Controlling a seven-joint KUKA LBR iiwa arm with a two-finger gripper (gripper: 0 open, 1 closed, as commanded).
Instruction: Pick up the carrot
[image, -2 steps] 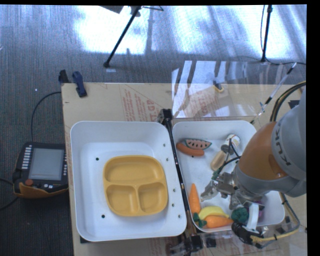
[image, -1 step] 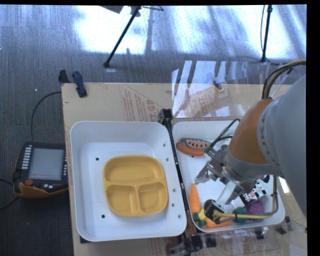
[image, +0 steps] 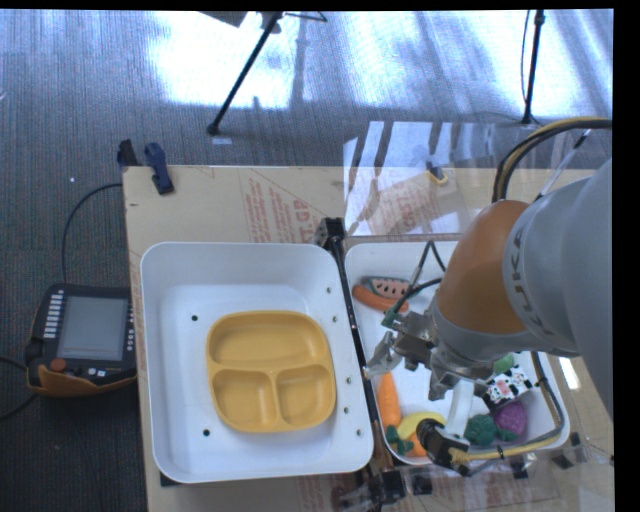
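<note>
Against the right bin's (image: 556, 432) left wall, beside toys crowding its near end, lies the smooth orange carrot (image: 389, 401), the tool (image: 398, 352) hanging just above it with fingers apart and nothing between, while the left bin (image: 170, 300) carries a yellow three-part tray (image: 270, 370).

Left white bin (image: 170, 300) holds a yellow divided tray (image: 270, 370), three sections, lying flat near the middle. Right white bin (image: 420, 255): watermelon slice toy (image: 378, 293) at the far left; near end has a yellow toy (image: 428, 424), green bumpy toy (image: 481, 429), purple toy (image: 510, 418), black-and-white cow toy (image: 512, 383) close together. Bench (image: 240, 205) bare at the far side, blue clamp (image: 157, 166) on its far-left corner. Control pendant (image: 85, 335) on the carpet (image: 60, 120), left of the bench. Tripod legs (image: 245, 75) far back.
</note>
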